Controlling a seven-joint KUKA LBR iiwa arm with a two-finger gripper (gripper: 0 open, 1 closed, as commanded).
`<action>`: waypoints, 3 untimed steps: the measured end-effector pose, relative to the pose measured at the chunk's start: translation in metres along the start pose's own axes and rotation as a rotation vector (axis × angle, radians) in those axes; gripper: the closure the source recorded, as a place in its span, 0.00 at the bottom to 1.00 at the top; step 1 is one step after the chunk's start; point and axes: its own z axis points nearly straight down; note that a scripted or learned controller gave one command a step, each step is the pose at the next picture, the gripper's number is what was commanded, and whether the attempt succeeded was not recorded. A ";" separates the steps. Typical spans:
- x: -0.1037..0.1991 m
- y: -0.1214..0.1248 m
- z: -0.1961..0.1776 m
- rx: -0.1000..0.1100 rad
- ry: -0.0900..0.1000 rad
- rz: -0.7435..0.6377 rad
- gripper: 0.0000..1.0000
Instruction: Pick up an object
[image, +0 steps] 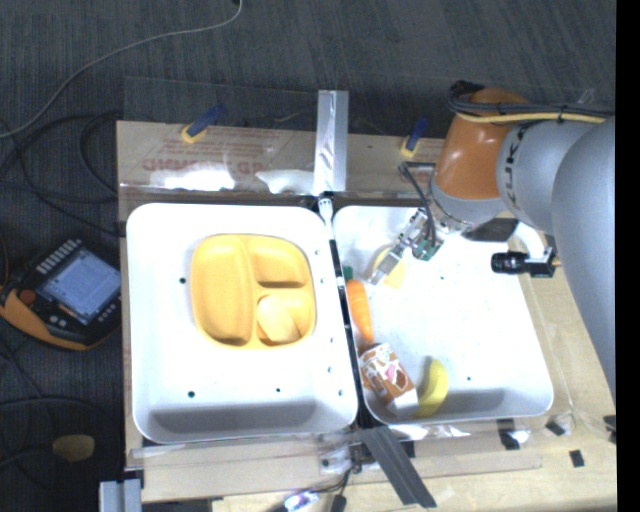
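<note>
My gripper (390, 265) reaches down into the upper left part of the right bin (500, 340), slanting toward the bin's left wall. A small pale yellow piece (395, 275) sits right at its tip; I cannot tell whether it is held. An orange carrot (359, 310) lies along the left wall just below the gripper. Near the front wall lie a printed snack packet (385, 375) and a yellow banana (433, 387). A tiny green item (348, 271) shows by the wall above the carrot.
The left bin (160, 390) holds a yellow divided plate (250, 288). The grey arm with its orange band (475, 160) hangs over the right bin's back right corner. A handheld pendant (70, 290) lies off the bench to the left.
</note>
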 end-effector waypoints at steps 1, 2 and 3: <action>0.032 0.045 -0.086 0.003 0.009 0.206 1.00; 0.026 0.042 -0.085 0.002 0.010 0.233 1.00; 0.011 -0.003 -0.042 0.007 0.010 0.493 1.00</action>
